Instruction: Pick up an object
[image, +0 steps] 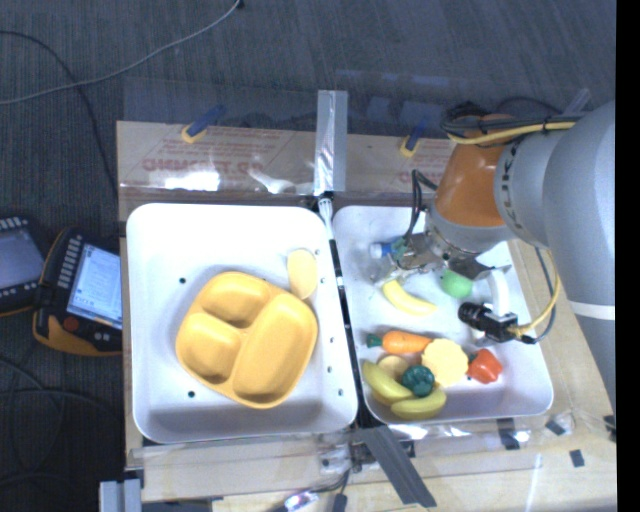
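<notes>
The end effector (408, 252) hangs low in the right bin (520, 400) above a banana (405, 297); its grip cannot be told.

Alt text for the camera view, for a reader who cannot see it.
The grey arm reaches into the right bin above toy food: a carrot, bananas, a green ball. The left bin holds a yellow divided tray.

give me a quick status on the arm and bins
Gripper low in right bin, nothing seen held. Banana just below it. Green ball alongside.

Tray (250, 340) in left bin (150, 300) (toys (420, 370) right)
</notes>
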